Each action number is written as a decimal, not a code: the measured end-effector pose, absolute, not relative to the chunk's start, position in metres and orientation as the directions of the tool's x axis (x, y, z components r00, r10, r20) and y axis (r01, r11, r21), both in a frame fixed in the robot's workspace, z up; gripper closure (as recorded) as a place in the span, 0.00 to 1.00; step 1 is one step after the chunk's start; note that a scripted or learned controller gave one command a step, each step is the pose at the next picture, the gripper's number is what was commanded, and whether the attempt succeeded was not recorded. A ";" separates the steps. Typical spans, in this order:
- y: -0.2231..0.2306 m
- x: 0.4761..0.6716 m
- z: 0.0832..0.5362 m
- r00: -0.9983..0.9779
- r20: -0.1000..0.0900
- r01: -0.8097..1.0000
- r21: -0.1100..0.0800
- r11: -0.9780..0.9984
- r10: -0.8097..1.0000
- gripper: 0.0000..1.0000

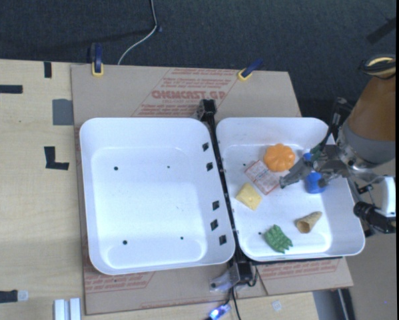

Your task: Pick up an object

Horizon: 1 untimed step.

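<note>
At right of centre, the orange ball (280, 157) (likely light, smooth, slippery) is best pinched across its middle; the gripper (299, 173) state cannot be told.

Light wooden bench (26, 199) bears black tape marks. A brown cardboard sheet (179, 92) with red print lies flat on it, clamped at the far edge. Two shallow white bins, left bin (92, 179) and right bin (346, 245), sit side by side on the cardboard, edges touching.
</note>
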State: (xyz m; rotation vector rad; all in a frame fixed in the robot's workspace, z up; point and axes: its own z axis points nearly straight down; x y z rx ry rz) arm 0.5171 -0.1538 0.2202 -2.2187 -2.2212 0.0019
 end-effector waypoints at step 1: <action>-0.146 0.592 0.372 -0.006 -0.006 1.000 0.020 0.006 1.000 0.00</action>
